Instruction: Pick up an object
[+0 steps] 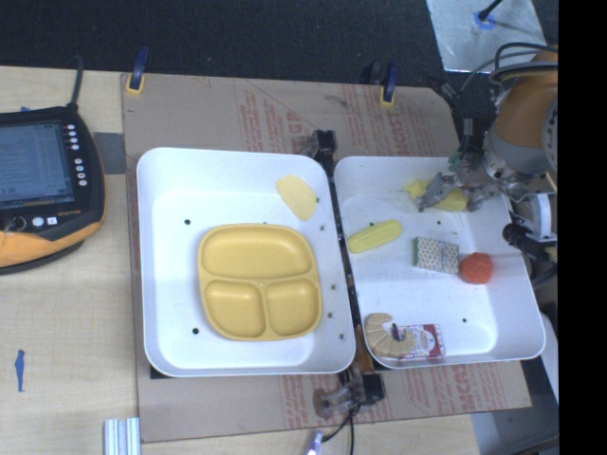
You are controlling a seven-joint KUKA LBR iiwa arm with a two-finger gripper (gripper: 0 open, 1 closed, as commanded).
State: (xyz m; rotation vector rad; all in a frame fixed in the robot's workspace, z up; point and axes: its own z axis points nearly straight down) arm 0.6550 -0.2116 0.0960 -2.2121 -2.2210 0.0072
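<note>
My gripper [455, 193] is low over the far part of the right bin [503, 335], with its fingers spread apart. A small yellow object [416, 190] lies under and just left of them, partly hidden; nothing is visibly held between the fingers. Closer to the bin's middle lie a yellow corn cob [374, 236], a small green patterned packet [435, 254] and a red tomato [477, 267]. A round tan sliced item [386, 334] and a red-and-white packet [424, 341] rest at the near rim.
The left bin [166, 254] holds a yellow divided plate [259, 280] and a pale yellow oval piece [297, 196]. A control tablet [43, 183] sits on the bench at far left. Clamps [324, 143] join the bins at the middle seam.
</note>
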